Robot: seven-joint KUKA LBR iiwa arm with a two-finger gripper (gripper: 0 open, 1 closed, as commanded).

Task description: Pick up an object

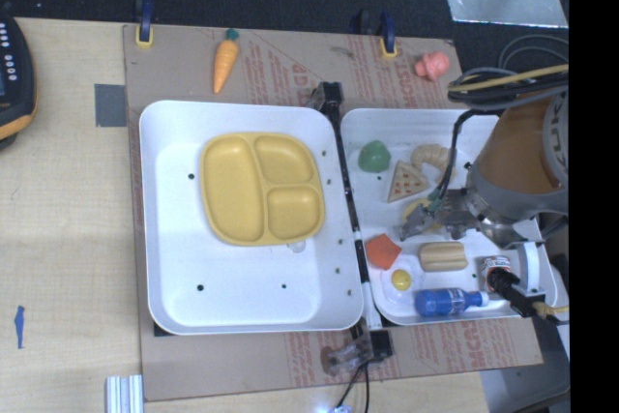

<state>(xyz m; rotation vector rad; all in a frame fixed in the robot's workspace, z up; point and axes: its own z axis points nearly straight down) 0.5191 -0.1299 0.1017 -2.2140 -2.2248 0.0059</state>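
The right bin point(387, 309) holds several small things. A green lump point(373, 156) sits at its far left, with a tan wedge point(405, 181) and a pale pastry point(429, 155) beside it. Nearer the front are an orange-red piece point(383, 252), a tan bun point(443, 257), a small yellow piece point(400, 281) and a blue bottle point(444, 303). My gripper point(431, 221) hangs low in the middle of this bin, just above the bun and right of the wedge. I see nothing held in it. The arm point(517, 160) covers the bin's right part.
The left bin point(242, 305) bears a yellow divided plate point(261, 187). Behind the bins lie a toy carrot point(224, 61) and a pink toy point(433, 65). A dark handset point(12, 77) rests at the bench's left edge. Cables point(503, 82) loop near the arm.
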